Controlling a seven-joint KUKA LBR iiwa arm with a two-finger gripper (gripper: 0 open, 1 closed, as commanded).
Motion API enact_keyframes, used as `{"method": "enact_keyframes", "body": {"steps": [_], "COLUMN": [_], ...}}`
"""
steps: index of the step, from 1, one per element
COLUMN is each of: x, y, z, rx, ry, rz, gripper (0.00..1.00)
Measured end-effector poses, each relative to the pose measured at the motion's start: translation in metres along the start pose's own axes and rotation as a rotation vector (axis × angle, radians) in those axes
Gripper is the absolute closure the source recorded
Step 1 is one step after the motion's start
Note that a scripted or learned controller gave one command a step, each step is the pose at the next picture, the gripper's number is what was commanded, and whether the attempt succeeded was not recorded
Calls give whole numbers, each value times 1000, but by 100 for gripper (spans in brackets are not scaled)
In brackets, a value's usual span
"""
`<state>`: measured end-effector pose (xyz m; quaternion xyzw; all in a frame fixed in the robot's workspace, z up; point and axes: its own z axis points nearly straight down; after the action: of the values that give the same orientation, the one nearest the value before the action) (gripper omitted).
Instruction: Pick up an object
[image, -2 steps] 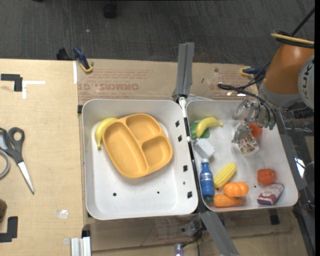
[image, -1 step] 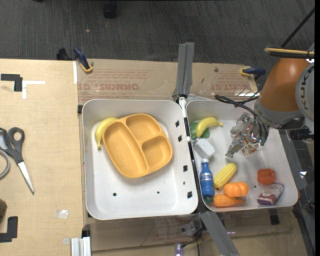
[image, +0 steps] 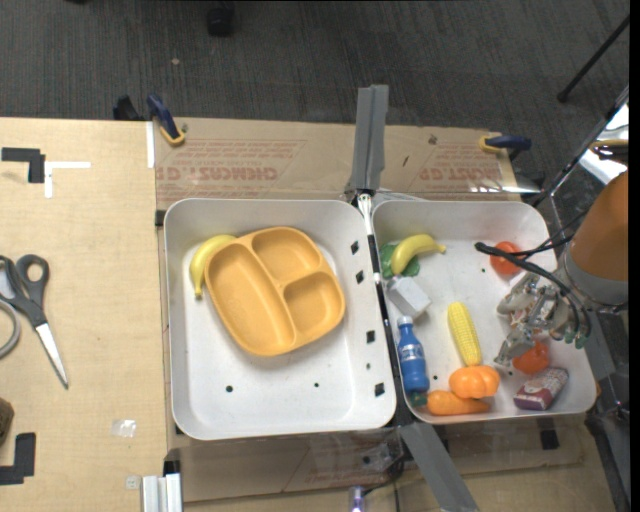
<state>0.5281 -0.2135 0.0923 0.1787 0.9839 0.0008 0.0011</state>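
Right bin, near its right wall: a small red-orange object sits just beneath the gripper; it looks roundish, partly hidden, so no long axis or heading can be read, and whether the claw is apart, together or clamped on it cannot be told. Close by lie a purple-and-white packet toward the front, an orange fruit and carrot-like piece to the left, and an upright-lying corn cob running front to back. Farther left are a blue bottle, a banana and a white block; the left bin holds a yellow divided plate with a second banana at its edge.
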Motion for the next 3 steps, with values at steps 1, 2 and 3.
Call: {"method": "enact_keyframes", "body": {"steps": [1, 2, 3], "x": [-1, -1, -12], "y": [1, 1, 19], "z": [-10, -10, 0], "rx": [0, 0, 0], "ry": [-4, -4, -1], "rz": [-2, -2, 177], "gripper": [100, 0, 0]}}
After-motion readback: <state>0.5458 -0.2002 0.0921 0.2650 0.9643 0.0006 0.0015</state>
